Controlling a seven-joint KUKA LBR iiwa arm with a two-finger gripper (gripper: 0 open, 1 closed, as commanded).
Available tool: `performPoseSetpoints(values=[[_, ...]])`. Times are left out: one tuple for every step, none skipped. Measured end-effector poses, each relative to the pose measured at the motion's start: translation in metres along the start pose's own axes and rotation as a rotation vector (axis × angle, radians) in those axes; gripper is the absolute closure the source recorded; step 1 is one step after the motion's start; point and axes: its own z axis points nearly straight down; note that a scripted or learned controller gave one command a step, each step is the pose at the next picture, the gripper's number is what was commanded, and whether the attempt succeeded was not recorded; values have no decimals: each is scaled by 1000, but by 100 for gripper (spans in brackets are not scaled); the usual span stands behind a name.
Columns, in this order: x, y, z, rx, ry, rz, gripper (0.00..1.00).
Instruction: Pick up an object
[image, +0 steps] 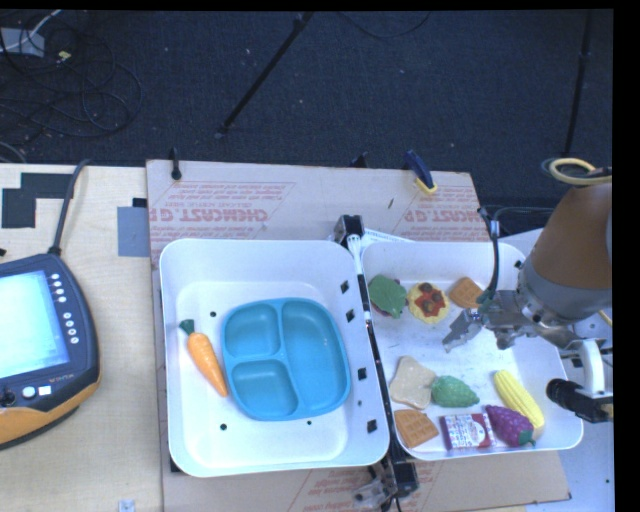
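From the camera view, the end effector (470, 330) hung low over the right bin (570, 432) with its two fingers spread apart and nothing between them, close to a yellow pizza-like toy (428, 302) and a tan piece (465, 292). A corn cob (519, 398) lay nearer the front, its long axis running diagonally from upper left to lower right, beside a purple toy (510, 425). The arm's bulk was cut off at the right, and the small tan piece was hard to make out.
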Motion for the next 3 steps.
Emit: performPoseSetpoints(values=[[-21, 86, 13, -6, -3, -4, 0], [12, -1, 92, -4, 2, 3, 0], [21, -8, 87, -15, -7, 2, 0]])
